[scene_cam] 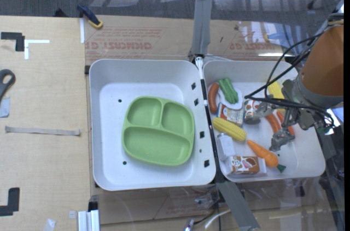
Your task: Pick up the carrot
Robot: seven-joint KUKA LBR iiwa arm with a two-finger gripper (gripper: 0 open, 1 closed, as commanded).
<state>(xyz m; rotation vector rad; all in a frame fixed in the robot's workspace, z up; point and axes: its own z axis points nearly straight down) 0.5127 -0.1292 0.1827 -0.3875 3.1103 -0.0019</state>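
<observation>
Hovering over the right bin [311, 167], my gripper [280, 140], fingers apart and empty, hangs just right of the carrot [262, 152], which lies near the front edge, long axis slanting toward the front-right corner.

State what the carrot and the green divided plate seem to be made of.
Carrot: likely moulded plastic, a toy; uniform orange, smooth, green tip. Green divided plate: probably matte plastic; even pale green, rounded moulded compartments, little glare.
</observation>
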